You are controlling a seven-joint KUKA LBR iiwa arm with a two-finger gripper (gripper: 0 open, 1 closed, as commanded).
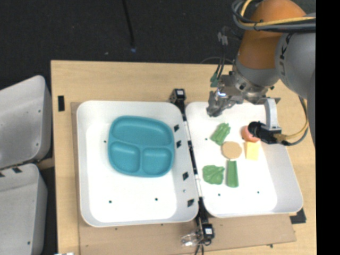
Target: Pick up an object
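Grey gripper (215, 109) is poised over the far edge of the right bin (276, 195), with no object seen between its fingers.

Whether the jaws are parted or closed cannot be told from this slanted view. A cluster of toy foods is laid out just nearer than the gripper: a green leafy piece (220, 133) closest to it, then a tan round cookie (231, 150), a yellow block (252, 151), a red piece (248, 132), a green stick (232, 174) and a second green leaf (213, 174). A teal divided plate (141, 145) is seen in the left bin (95, 195). The approach step is judged to be in hand; a short descent onto the green leafy piece is called for next.
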